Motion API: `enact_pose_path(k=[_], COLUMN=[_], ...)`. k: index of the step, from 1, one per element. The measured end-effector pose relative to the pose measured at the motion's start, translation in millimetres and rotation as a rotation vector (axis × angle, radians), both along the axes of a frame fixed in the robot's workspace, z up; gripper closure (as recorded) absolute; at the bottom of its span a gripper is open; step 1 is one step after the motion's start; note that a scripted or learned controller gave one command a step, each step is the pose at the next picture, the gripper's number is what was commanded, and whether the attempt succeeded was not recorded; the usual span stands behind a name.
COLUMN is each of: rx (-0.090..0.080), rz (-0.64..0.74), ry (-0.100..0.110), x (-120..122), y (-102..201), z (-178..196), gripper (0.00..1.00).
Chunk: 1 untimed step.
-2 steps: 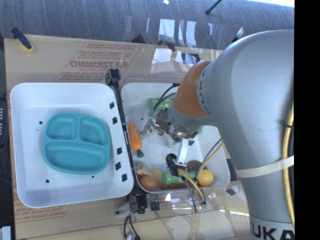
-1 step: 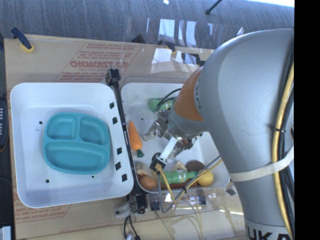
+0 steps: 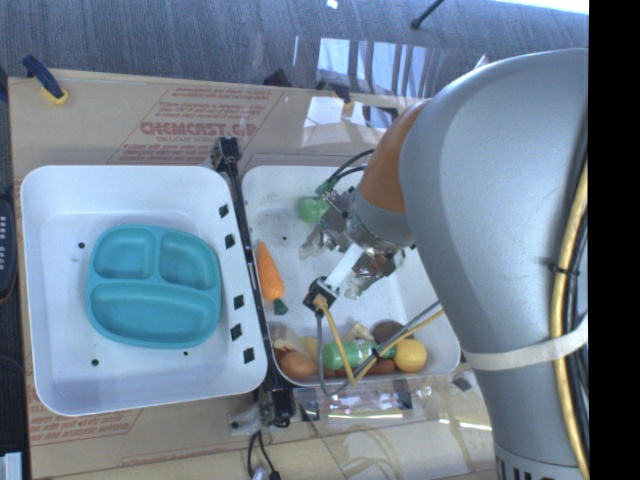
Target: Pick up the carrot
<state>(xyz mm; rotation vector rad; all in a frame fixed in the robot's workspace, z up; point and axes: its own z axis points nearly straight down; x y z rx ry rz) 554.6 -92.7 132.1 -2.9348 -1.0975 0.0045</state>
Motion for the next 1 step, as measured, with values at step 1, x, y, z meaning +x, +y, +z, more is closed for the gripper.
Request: enact_pose_path(k=[1], rx=[-0.002], rz=[-0.144], ry=[0.002], x=[-37.9], y=[-6.1], z=[-40.8], gripper=[0.00])
